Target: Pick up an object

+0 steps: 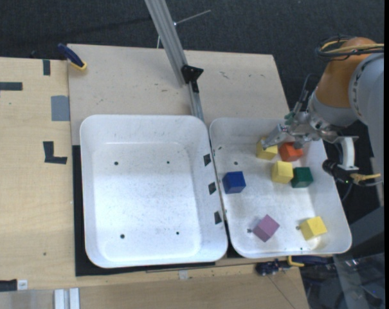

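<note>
Gripper [285, 137] is hovering low over the right bin [335, 237], beside the orange block [291, 151] and a yellow block [267, 152]; its grip is unreadable. Being small, stiff, probably light, the orange block is inviting a pinch across flat opposite faces.

The grey arm [348, 89] reaches in from the right, tool [285, 136] lowered.

You're looking through one fixed camera above the bench [149, 82], angled down at a slant, set back enough to take in both white bins [91, 172], arm [348, 89] entering from right.
</note>
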`<state>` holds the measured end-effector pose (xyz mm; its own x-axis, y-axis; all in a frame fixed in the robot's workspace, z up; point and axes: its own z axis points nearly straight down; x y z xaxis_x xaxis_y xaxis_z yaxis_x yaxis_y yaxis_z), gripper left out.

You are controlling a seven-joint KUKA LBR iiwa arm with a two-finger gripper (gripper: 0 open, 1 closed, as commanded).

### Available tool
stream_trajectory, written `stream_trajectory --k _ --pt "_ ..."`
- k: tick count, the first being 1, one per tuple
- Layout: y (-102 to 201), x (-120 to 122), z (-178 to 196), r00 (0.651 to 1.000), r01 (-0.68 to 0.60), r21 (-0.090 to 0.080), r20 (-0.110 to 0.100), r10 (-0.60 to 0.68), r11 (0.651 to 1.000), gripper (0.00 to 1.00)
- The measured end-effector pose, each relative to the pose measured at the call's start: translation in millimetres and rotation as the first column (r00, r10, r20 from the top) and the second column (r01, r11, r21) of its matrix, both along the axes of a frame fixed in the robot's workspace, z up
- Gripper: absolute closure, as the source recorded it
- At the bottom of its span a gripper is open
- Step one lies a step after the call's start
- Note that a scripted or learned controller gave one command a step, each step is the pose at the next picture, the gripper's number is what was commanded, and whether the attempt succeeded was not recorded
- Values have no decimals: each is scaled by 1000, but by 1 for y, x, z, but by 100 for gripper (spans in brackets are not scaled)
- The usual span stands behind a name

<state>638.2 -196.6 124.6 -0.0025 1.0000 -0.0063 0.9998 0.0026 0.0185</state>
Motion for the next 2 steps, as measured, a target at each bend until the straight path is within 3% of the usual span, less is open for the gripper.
stream_trajectory --k 1,2 --pt "0 1 11 1000 -1 -1 3 1 1000 100" --pt "-5 8 57 1000 1 5 -15 -1 1000 100"
